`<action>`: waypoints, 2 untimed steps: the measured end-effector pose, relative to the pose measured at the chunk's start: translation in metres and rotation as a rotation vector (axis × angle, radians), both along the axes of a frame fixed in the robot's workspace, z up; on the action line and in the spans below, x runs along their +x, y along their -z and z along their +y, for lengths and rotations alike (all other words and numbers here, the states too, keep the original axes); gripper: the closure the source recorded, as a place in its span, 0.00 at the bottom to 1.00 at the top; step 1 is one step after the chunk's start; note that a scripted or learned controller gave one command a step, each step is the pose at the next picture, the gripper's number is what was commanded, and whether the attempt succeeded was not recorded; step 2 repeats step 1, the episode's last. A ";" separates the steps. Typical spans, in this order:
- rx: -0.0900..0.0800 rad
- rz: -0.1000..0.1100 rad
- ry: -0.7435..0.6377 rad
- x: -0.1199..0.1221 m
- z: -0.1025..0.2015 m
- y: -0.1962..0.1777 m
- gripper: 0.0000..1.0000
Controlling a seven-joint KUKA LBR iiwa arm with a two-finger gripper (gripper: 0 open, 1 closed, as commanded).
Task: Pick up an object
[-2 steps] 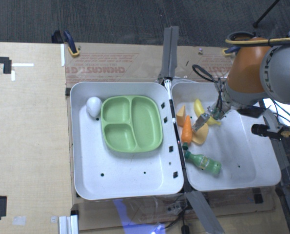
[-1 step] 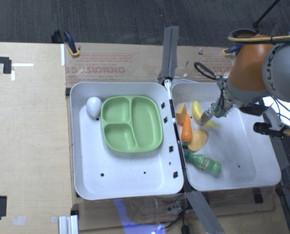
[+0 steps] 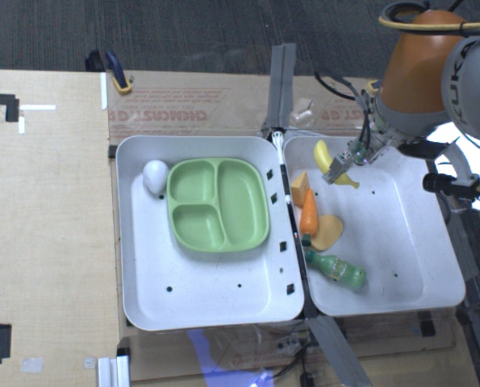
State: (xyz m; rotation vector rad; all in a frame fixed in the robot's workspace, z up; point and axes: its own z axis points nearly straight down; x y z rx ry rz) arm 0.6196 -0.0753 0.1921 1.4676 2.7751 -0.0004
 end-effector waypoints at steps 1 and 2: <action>-0.001 0.000 -0.247 0.040 0.008 0.000 1.00; -0.001 0.000 -0.247 0.040 0.008 0.000 1.00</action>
